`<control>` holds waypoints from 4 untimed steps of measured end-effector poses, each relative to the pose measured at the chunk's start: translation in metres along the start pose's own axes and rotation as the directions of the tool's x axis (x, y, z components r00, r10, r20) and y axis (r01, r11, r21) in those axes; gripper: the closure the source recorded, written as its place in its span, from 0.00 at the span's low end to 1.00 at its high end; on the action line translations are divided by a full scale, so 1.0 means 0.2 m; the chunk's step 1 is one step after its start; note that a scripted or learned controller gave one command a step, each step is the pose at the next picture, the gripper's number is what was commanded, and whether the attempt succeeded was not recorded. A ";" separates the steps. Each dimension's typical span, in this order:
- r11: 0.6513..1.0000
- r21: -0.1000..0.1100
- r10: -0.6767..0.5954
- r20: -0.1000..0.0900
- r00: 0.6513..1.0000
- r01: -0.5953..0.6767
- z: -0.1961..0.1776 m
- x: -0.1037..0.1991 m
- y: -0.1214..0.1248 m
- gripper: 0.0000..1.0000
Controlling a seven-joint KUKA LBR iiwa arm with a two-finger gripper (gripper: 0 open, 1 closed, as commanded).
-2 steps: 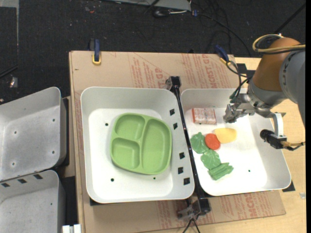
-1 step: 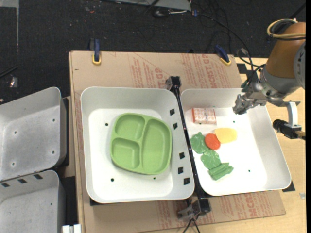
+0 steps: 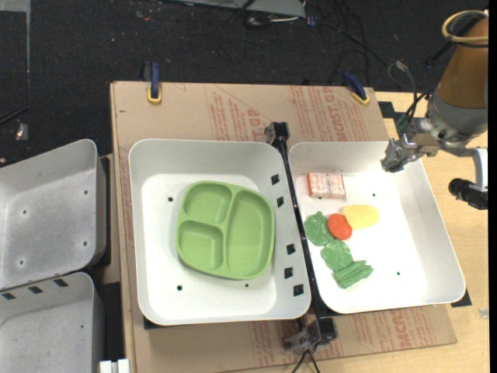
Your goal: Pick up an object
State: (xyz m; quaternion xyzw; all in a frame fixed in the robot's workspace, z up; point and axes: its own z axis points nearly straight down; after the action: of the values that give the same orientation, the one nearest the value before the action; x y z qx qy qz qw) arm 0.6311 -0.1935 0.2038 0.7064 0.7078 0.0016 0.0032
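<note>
Brown cardboard [image 3: 225,107], printed in red lettering you can't quite read, underlies your two bins on dark floor. Left bin [image 3: 147,208] holds a green tray [image 3: 225,230]; right bin [image 3: 435,247] holds toy food [image 3: 342,228]. Gripper [image 3: 394,159] hovers at its back rim; its grip can't be judged.

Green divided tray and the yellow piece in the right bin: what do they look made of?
The green divided tray looks like moulded plastic with a matte finish: one even colour, rounded compartment walls, only soft sheen. The yellow piece looks like smooth plastic, probably toy food, judging by its uniform colour and rounded shape; rubber or foam can't be ruled out.
</note>
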 end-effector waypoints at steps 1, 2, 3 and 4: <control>1.000 0.008 -0.003 -0.003 1.000 0.003 -0.02 0.20 -0.10 1.00; 1.000 0.008 -0.005 -0.005 1.000 0.005 -0.06 0.49 -0.21 1.00; 1.000 0.008 -0.005 -0.004 1.000 0.005 -0.12 0.74 -0.28 1.00; 1.000 0.010 -0.005 -0.004 1.000 0.005 -0.08 0.98 -0.37 1.00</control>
State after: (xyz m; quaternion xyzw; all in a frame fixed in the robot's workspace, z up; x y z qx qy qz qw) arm 0.5567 0.0030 0.2182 0.7047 0.7095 -0.0007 -0.0017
